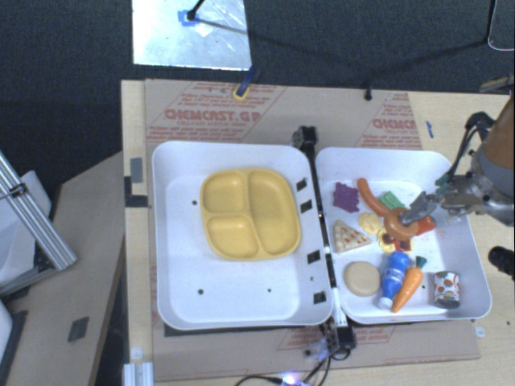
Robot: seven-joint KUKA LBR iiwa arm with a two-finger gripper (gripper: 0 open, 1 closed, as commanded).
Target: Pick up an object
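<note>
A: Orange and red toy food is bunched in the right bin (463, 292), and the pincer (417, 212) hangs low over the middle of that heap, reaching in from the right.

B: Has it got anything?

A: Can't tell. Its tip sits right at the red ring (400, 227) beside the long sausage (374, 199), but the fingers blur into the toys, so whether they are spread or closed is beyond me.

B: So the pick isn't done?

A: I'd judge not. Nothing is lifted clear; the carrot (409, 285), blue bottle (393, 274), tan disc (361, 278), purple piece (346, 196) and small can (447, 289) all lie on the bin floor. The left bin (181, 296) holds a yellow divided plate (248, 214). What's left is closing on one toy and raising it off the worktop
</note>
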